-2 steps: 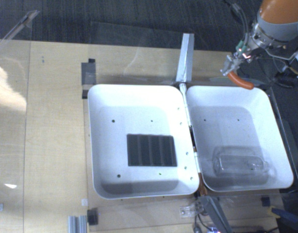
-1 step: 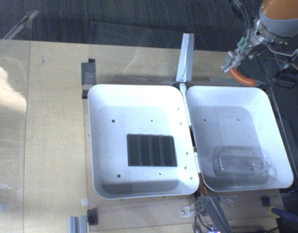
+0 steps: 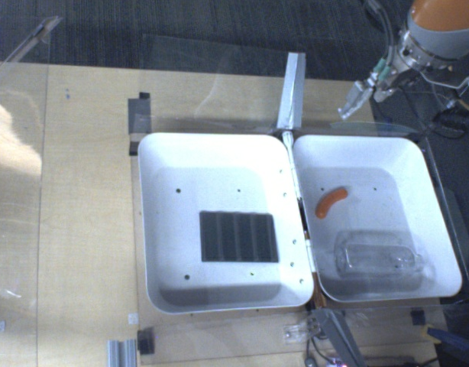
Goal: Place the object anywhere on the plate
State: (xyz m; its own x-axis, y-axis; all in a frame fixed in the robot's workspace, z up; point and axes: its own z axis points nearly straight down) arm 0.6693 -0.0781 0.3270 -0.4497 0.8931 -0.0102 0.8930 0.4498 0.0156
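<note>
A small orange sausage-shaped object (image 3: 331, 202) lies in the right bin (image 3: 429, 197), near its middle and a little toward the back. The dark ribbed square plate (image 3: 238, 237) lies flat in the left bin (image 3: 162, 205), slightly in front of centre. My gripper (image 3: 360, 98) hangs above the bench behind the right bin's back rim, well apart from the orange object and far to the right of the plate. It holds nothing that I can see.
A clear plastic container (image 3: 374, 257) lies in the front part of the right bin, just in front of the orange object. A metal post (image 3: 292, 90) stands behind the seam between the two bins. Cables trail at the far right.
</note>
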